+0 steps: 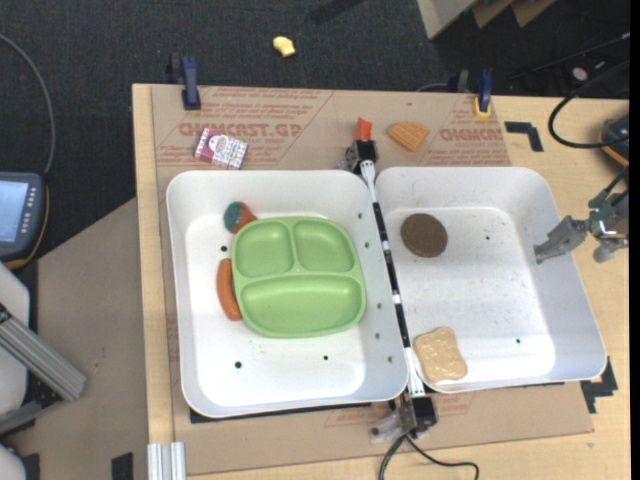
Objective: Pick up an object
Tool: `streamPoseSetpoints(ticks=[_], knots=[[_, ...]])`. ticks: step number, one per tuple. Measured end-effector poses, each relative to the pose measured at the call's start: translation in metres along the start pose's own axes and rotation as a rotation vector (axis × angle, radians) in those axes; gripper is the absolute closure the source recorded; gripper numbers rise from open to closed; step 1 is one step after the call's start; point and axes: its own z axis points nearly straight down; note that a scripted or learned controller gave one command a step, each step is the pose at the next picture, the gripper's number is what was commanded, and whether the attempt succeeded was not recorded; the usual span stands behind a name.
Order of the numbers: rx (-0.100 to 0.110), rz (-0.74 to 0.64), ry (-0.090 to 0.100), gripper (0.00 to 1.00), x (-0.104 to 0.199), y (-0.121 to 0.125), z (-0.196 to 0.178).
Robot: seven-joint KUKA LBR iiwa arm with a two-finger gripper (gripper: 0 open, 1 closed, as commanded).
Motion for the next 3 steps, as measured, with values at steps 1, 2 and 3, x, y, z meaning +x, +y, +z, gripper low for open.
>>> streamPoseSetpoints(ticks=[1, 2, 3], knots=[[0.011, -0.007, 0.007, 0.0, 0.07, 0.043, 0.153], [0.0, -0.004, 0.0, 0.0, 0.102, 0.089, 0.193], [-0.008, -0.003, -0.001, 0.0, 0.096, 0.173, 0.189]])
